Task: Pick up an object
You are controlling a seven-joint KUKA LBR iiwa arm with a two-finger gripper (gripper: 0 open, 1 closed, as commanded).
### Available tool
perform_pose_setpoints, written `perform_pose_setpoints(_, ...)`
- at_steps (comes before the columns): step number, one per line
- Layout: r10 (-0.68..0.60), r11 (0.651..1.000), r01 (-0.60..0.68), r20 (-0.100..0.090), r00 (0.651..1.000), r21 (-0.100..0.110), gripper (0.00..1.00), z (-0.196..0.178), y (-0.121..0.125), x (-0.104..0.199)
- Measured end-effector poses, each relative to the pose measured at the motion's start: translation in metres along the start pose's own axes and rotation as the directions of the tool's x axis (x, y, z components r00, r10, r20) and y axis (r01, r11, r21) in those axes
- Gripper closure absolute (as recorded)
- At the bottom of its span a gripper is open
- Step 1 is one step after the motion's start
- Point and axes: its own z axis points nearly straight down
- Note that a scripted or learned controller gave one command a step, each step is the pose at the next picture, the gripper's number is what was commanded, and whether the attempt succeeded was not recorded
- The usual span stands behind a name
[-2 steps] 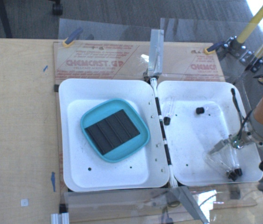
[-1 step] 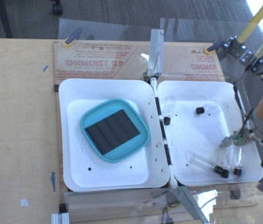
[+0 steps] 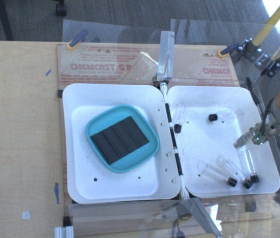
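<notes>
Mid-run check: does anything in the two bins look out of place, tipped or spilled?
Nothing looks spilled. In the left bin the teal tray sits skewed to the walls. In the right bin clear capped tubes lie on their sides near the front, and a small black cap lies loose.

Two bins, left [image 3: 75,182] and right [image 3: 259,180]: white, faintly speckled with dark flecks.
Tray [image 3: 96,124] in left bin: turquoise, bearing a charcoal ribbed insert [image 3: 119,139] with parallel grooves.
Tubes [image 3: 218,172] in right bin: clear, black-capped.
Loose cap [image 3: 212,117]: black.
Counter [image 3: 16,133]: pale tan wood grain, small blue marks.
Sheet [image 3: 110,66] behind bins: clear over brown, red lettering.
Clamps [image 3: 76,38]: blue with yellow.
Gripper [image 3: 251,139]: metallic grey.
Floor [image 3: 130,4]: grey carpet.
</notes>
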Motion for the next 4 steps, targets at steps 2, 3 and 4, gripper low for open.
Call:
perform_pose_setpoints(2, 0.037, 0.999, -0.037, -0.001, 0.999, 0.000, 1.00, -0.024, 0.067, -0.018)
perform_pose_setpoints(3, 0.037, 0.999, -0.037, -0.001, 0.999, 0.001, 0.00, -0.024, 0.067, -0.018)
perform_pose_setpoints(4, 0.017, 1.000, -0.017, -0.004, 1.000, 0.003, 0.00, 0.067, 0.088, -0.035)
